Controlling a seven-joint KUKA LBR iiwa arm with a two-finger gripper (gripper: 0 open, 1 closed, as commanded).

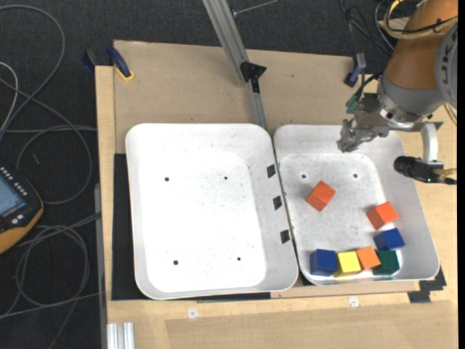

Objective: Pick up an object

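1. The gripper (354,140) hung over the far end of the right bin (414,195), close to its back rim, at the end of the grey arm with the orange band reaching in from the right.
2. Whether its jaws were spread or closed could not be told from this slanted view, as the tip read as one dark grey mass. Nothing could be seen held in it.
3. The nearest candidate for a pick was the lone orange cube (320,195), lying on the bin floor nearer the camera than the gripper and a little to the left in the view, apart from everything else.
4. It sat rotated, its corners pointing roughly along the bin's sides. As a cube it had no long axis, so the jaws would probably need to line up with a pair of its flat faces.
5. A second orange cube (383,214) lay nearer the right wall, with a blue cube (390,238) just beside it.
6. Along the near rim ran a tight row: a blue block (324,260), a yellow block (349,262), an orange block (368,257) and a green block (389,262), touching or nearly so, and likely harder to grasp cleanly.
7. The left bin (145,195) lay well apart from the gripper.
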